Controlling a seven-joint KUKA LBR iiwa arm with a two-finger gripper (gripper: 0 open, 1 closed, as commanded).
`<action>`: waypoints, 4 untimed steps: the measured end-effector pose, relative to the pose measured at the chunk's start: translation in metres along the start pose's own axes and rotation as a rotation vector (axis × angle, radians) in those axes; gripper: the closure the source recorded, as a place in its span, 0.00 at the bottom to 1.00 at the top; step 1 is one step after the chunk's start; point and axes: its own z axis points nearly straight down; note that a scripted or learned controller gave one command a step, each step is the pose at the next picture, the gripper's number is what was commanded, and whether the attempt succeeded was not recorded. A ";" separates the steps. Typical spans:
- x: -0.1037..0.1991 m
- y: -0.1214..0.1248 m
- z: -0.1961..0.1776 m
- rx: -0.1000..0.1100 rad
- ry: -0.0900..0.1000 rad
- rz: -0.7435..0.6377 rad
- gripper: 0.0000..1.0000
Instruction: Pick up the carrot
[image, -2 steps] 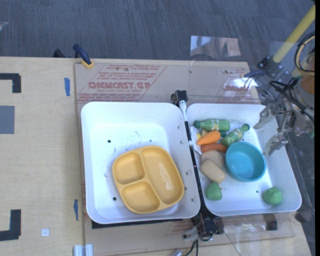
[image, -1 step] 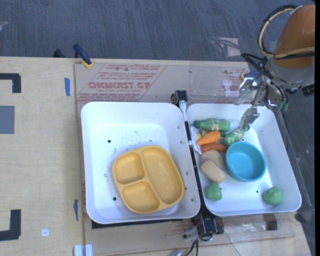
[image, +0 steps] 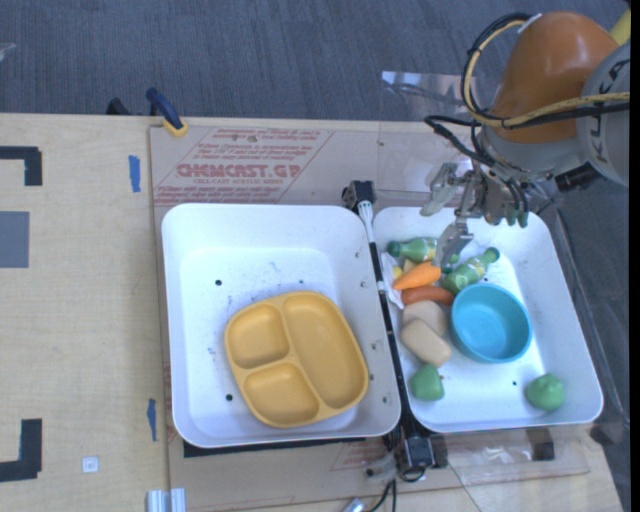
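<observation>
**Crowded right bin, gripper above the far cluster**

Two shallow white plastic bins side by side on a tan bench. Left bin (image: 190, 300) roomy: wide bare floor along its far and left walls, with only a yellow three-compartment plastic plate (image: 295, 357) sitting toward the near right corner, close to the dividing wall. Right bin (image: 570, 330) far tighter, most items packed against its left wall; bare floor only along the right wall and near edge, broken by a small round green toy (image: 545, 391) in the near right corner.

Round blue plastic bowl (image: 489, 322) at the middle of the right bin. Left of it, two beige potato-shaped pieces (image: 426, 334), with a green pepper-like toy (image: 427, 383) nearer the front.

Orange toy carrot (image: 418, 277) lying roughly crosswise near the left wall, just above a redder orange piece (image: 428, 295), green vegetables (image: 412, 248) crowding its far side.

Metal two-finger gripper (image: 452, 245) hanging over the far part of that bin, just right of and beyond the carrot, tips close to the green pieces. Nothing visibly between the fingers; open or closed, cannot tell.
</observation>
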 end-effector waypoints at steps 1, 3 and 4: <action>0.034 0.025 0.014 0.001 0.002 0.046 0.00; 0.068 0.040 0.014 0.004 0.004 0.402 0.00; 0.057 -0.022 0.098 0.000 -0.015 0.590 0.00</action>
